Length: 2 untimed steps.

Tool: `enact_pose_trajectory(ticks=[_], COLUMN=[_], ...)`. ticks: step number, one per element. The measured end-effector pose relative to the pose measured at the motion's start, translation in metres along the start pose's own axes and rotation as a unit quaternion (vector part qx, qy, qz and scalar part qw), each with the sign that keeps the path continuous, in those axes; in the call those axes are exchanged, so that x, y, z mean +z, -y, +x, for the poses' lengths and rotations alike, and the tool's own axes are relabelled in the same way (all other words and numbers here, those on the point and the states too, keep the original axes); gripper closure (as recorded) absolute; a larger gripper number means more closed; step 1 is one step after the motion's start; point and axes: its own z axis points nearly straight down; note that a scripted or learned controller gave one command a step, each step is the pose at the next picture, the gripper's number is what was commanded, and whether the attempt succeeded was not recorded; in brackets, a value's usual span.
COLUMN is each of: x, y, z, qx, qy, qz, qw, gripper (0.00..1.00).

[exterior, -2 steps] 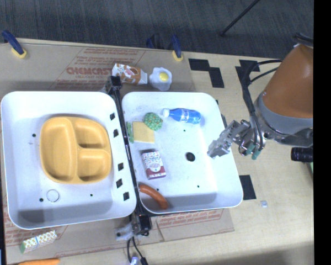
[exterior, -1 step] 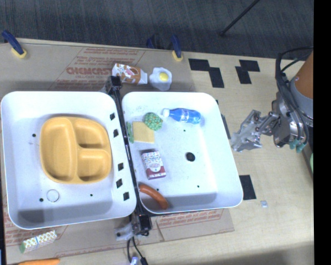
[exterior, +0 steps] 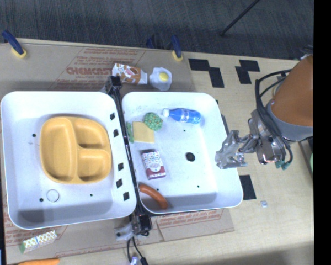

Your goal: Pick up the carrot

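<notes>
An orange-red, elongated piece that I take for the carrot (exterior: 153,196) lies in the front left corner of the right bin (exterior: 209,195), leaning against the bin wall. My gripper (exterior: 228,152) hovers at the right rim of that bin, about halfway along it and well to the right of the carrot. Nothing is visibly held in it. The grey arm with its orange band (exterior: 295,95) reaches in from the right.
The right bin also holds a blue bottle (exterior: 183,115), a green lump (exterior: 152,120), a yellow wedge (exterior: 140,132) and a red packet (exterior: 153,164). A yellow divided plate (exterior: 75,148) sits in the left bin (exterior: 16,203). Small items (exterior: 160,78) lie behind the bins, and an orange sliver (exterior: 38,261) is at the front left edge.
</notes>
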Motion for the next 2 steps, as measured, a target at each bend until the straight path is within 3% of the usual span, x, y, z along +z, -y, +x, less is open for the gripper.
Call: enact_pose_trajectory(ticks=[1, 2], x=[-0.002, -0.043], y=[0.000, 0.000], z=[0.000, -0.007], qx=[-0.221, -0.286], qy=[0.001, 0.001], qz=[0.001, 0.001], qw=[0.9753, 0.9582], gripper=[1.00, 1.00])
